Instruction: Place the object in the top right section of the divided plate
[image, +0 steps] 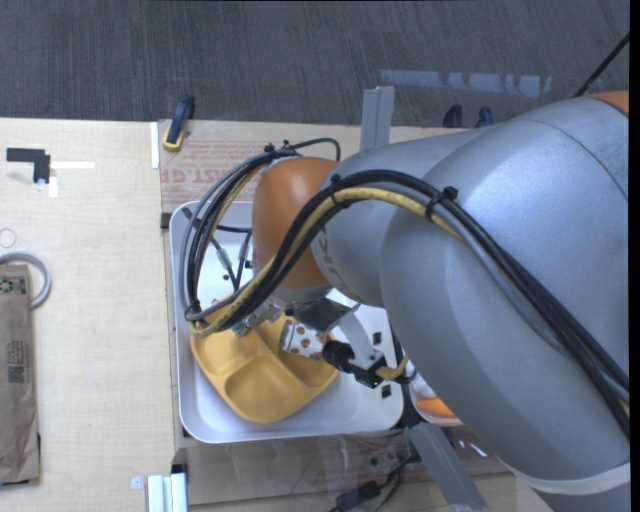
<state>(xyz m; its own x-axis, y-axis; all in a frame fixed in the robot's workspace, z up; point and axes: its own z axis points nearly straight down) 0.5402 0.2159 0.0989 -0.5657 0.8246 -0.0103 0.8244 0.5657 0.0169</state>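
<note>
Arm over the bin on a pale wood bench (90, 330)

The yellow divided plate (262, 378) lies in the white bin (200, 425) near the bench's front edge; the tool's grip cannot be told. Dark carpet (250, 50) lies beyond.

Matt yellow plastic plate (262, 385); glossy white bin (200, 415); pale wood bench (90, 300)

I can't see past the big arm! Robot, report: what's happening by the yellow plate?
Arm low over the white bin. Yellow plate partly showing beneath it. Cables and wrist hide the rest.
</note>
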